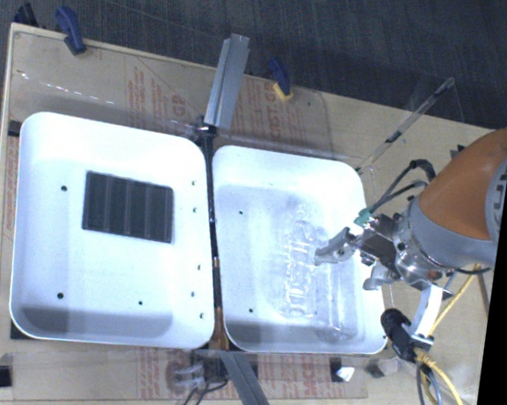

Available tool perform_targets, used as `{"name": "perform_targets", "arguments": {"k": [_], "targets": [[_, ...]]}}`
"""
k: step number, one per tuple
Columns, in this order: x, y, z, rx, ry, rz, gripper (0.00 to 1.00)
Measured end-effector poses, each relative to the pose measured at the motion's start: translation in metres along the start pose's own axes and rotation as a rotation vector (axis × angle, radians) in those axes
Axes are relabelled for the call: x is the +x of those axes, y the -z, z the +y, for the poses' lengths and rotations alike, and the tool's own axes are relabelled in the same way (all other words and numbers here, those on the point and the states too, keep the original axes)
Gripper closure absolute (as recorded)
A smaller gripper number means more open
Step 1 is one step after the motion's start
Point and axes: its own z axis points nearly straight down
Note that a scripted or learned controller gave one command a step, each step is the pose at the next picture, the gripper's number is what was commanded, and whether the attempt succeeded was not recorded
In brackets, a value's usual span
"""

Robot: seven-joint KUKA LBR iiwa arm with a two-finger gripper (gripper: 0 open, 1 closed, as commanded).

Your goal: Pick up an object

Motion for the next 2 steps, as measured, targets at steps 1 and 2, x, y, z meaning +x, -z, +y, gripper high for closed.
{"name": "perform_targets", "arguments": {"k": [1,2], "targets": [[-0.0019,-0.0074,0.0003,0.005,0.133,0.002,0.0],[-0.0015,-0.0147,-0.0001,0.007,0.125,0.002,0.0]]}}
